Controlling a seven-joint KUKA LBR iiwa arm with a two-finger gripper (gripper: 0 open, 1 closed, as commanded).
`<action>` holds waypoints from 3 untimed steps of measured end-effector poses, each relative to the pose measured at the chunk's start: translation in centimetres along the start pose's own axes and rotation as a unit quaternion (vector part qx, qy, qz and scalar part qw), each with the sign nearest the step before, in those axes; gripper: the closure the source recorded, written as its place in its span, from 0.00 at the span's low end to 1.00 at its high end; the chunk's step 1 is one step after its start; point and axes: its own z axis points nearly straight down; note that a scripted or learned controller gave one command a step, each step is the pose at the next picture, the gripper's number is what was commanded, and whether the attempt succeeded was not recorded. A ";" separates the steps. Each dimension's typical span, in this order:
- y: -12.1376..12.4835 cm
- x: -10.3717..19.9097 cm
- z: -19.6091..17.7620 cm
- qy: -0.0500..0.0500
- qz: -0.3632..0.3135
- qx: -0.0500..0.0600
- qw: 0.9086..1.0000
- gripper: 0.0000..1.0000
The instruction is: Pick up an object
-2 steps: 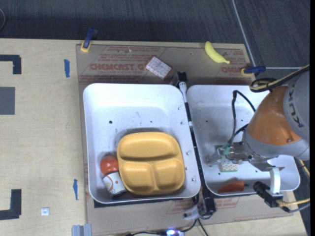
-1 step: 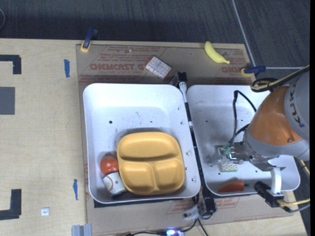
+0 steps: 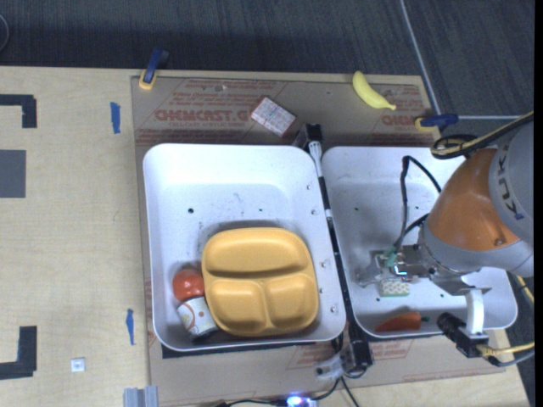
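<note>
My gripper (image 3: 383,268) hangs low over the right bin (image 3: 356,176), near its middle front. Just below it a small pale speckled object (image 3: 394,287) lies on the bin floor, touching or nearly touching the gripper's tip. Closer to the front wall of that bin lies a thin orange-red object (image 3: 399,320). In the left bin (image 3: 170,176) a yellow divided tray (image 3: 258,278) rests at the front, with a red and white object (image 3: 192,299) beside its left edge.
Behind the bins, a yellow banana (image 3: 372,91) and a small patterned block (image 3: 272,115) lie on the cardboard sheet. The arm's orange band (image 3: 471,210) and black cables cover the right bin's right half. Blue clamps sit at the cardboard's corners.
</note>
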 end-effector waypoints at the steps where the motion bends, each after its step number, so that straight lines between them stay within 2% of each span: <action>1: 0.0 0.1 0.0 0.000 0.000 0.000 1.000 0.00; 3: 0.0 0.1 0.0 0.000 0.000 0.000 1.000 0.00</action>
